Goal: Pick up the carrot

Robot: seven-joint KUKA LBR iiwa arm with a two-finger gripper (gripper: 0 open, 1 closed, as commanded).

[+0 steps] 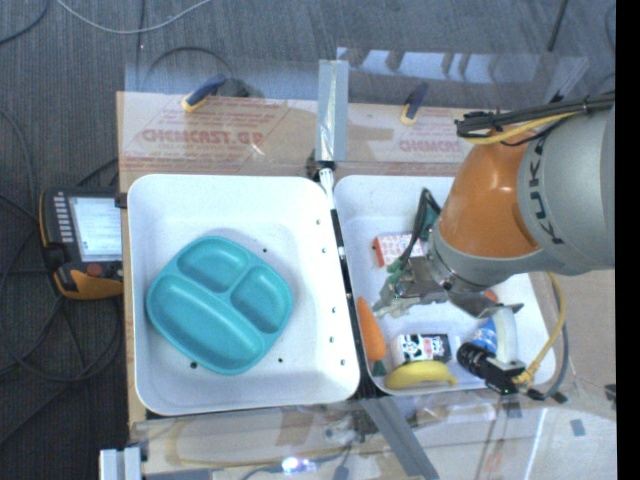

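The carrot (371,332) is a short orange stick lying along the left wall of the right bin (357,208), near its front corner. My gripper (398,290) hangs below the orange band of the arm, low inside the right bin. It sits just up and to the right of the carrot's far end, close to it. I see nothing held in it, and the wrist hides much of its tip.
A banana (420,374) and a small black-and-white carton (422,347) lie right of the carrot at the bin's front. A red-and-white packet (391,247) lies further back, and a blue-and-white bottle (492,332) at the right. The left bin (160,198) holds a teal divided plate (220,303).
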